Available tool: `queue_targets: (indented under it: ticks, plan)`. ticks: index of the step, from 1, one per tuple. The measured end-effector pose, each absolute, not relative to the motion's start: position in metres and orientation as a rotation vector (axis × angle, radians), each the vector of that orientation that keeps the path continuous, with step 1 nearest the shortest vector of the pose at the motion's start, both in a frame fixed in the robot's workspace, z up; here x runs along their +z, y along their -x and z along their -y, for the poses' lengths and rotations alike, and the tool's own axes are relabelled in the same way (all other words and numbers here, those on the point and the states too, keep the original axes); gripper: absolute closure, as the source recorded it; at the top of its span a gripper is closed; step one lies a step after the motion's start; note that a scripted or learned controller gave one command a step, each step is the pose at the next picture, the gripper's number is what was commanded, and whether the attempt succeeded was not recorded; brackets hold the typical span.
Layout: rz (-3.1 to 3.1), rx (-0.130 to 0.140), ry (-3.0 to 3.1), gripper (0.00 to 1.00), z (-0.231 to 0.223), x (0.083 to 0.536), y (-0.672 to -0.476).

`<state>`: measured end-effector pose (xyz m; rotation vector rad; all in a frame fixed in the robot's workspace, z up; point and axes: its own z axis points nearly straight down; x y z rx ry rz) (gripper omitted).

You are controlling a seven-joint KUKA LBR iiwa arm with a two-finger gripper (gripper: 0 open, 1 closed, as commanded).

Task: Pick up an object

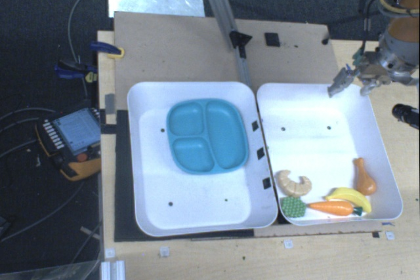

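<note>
Over the far right corner of the right bin (377, 141) hangs the gripper (351, 85), its two fingers spread apart with nothing between them. Every candidate for picking lies well away from it, crowded into the bin's near right corner: a croissant (294, 183), a green broccoli piece (293, 207) just nearer than it, a carrot (333, 208) stretched left to right along the near wall, a banana (350, 197) touching the carrot's far side, and an orange-brown drumstick (364, 177) standing off toward the right wall with its long axis running far to near. From the gripper, the whole group lies toward the near side and only slightly left or right, so the move ahead is mostly a long pull toward the near wall followed by a descent. The drumstick looks the least crowded and sits almost straight nearward. The left bin (151, 206) holds a blue divided plate (207, 135), far from the arm's reach line
</note>
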<state>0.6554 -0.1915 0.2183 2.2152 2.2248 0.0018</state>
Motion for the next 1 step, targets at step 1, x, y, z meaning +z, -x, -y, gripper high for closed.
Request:
queue_targets:
  ticks: [1]
  plan:
    - [-2.224,-0.002,-2.22,0.0,0.1919,0.1728,-0.6472]
